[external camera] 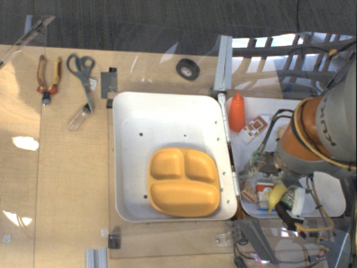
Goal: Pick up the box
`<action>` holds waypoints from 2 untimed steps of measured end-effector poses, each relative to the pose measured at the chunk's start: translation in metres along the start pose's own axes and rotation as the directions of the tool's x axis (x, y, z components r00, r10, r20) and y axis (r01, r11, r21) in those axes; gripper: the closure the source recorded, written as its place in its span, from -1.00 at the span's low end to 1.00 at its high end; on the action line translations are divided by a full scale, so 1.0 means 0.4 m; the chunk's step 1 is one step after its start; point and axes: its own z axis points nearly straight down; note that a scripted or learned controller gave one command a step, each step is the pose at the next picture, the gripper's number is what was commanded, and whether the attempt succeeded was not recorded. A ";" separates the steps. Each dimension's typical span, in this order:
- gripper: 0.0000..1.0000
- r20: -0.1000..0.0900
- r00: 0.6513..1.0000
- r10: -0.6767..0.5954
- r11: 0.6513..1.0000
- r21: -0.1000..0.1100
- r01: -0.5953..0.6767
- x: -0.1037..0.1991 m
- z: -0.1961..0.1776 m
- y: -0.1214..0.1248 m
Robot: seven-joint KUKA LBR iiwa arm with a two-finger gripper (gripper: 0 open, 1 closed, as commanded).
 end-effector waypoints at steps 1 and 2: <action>-1.00 0.001 0.998 -0.064 0.998 0.003 0.064 -0.001 0.000 -0.003; 1.00 0.004 0.998 -0.069 0.998 -0.006 0.069 0.000 -0.029 0.006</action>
